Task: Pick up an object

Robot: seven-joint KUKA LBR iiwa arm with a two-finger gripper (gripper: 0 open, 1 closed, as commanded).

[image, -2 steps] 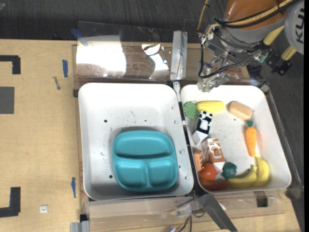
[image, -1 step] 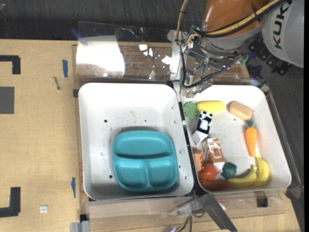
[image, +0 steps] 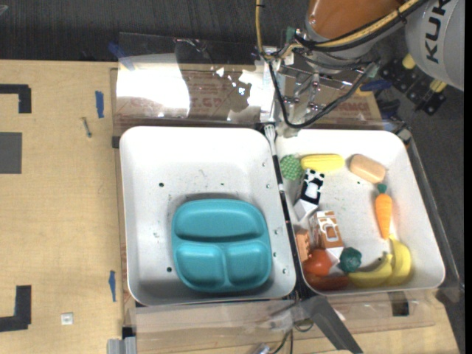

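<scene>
My tool sits past the right bin's far rim, grip state unclear; corn cob lies nearer, lengthwise left-right.

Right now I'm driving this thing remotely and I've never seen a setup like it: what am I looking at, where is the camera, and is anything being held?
You are looking down at a slant from one fixed camera above a bench. The grey and orange machine at the top right is a robot arm; its gripper hangs over the far edge, near where two white bins meet. I see nothing between its fingers.

The left bin holds a teal divided tray. The right bin holds toy food and small items: a corn cob, a green ball-like piece, a bread roll, a carrot, bananas, a small carton, a tomato and a black-and-white tag.
</scene>
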